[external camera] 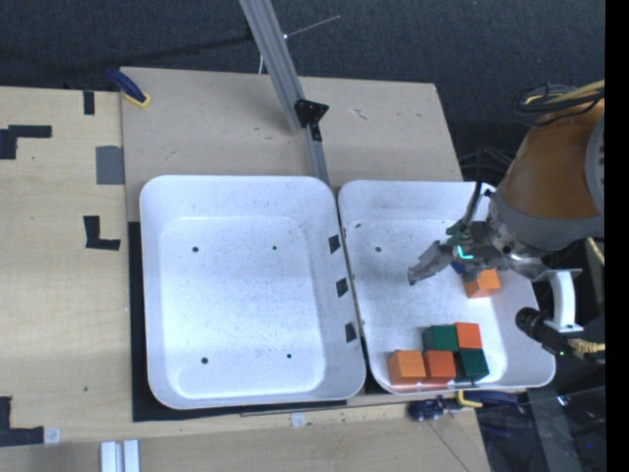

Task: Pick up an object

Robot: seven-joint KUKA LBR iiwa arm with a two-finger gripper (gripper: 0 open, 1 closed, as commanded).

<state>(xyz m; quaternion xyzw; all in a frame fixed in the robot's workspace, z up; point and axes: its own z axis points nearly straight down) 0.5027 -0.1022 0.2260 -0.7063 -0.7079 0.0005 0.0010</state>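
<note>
The gripper hung open over the right bin, holding nothing. An orange block lay just right of it; centring over that block before descending seemed wise.

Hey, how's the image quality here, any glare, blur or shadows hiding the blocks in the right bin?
Camera view: light is even and soft, with no strong glare on the white right bin; the blocks near its front edge read clearly; the tool looks slightly soft; the orange block beside it is partly hidden by the arm.
</note>
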